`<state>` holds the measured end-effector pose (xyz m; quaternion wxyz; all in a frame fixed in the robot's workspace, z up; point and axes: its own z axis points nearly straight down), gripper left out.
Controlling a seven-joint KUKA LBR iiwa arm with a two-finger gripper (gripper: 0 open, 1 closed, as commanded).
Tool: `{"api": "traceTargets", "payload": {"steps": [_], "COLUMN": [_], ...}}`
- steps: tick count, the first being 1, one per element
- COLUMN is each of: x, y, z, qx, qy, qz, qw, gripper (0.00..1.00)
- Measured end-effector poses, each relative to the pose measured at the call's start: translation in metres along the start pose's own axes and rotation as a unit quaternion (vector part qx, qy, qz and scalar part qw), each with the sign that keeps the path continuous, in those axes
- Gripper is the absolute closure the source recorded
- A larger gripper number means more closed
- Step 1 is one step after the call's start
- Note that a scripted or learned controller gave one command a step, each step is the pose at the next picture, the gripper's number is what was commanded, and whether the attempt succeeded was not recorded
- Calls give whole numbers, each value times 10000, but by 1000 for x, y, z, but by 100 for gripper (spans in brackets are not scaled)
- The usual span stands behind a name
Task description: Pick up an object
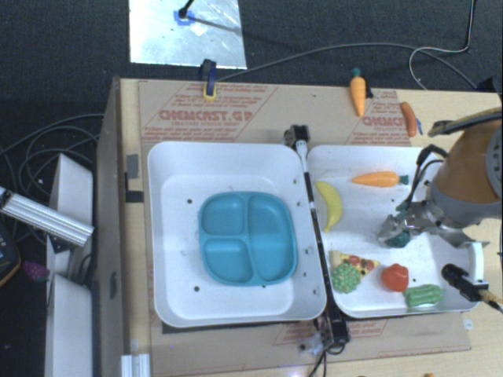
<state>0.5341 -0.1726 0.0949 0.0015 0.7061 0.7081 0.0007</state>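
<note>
The hand (398,232) covers a teal object (401,240) in the right bin (369,305); its grip cannot be judged. A blue tray (247,238) fills the left bin (169,210).

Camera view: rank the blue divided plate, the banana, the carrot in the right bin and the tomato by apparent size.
1. blue divided plate
2. banana and carrot: similar, too close to rank
3. tomato

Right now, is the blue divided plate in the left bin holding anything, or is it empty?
Empty. The blue divided plate lies flat in the left bin, and all its compartments show bare blue.
</note>
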Motion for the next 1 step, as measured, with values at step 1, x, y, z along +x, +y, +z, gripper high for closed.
{"api": "traceTargets", "payload": {"steps": [1], "x": [116], "y": [-46], "z": [-90], "qx": [4], "qy": [10], "qz": [-7], "qw": [10000], "gripper": [100]}}
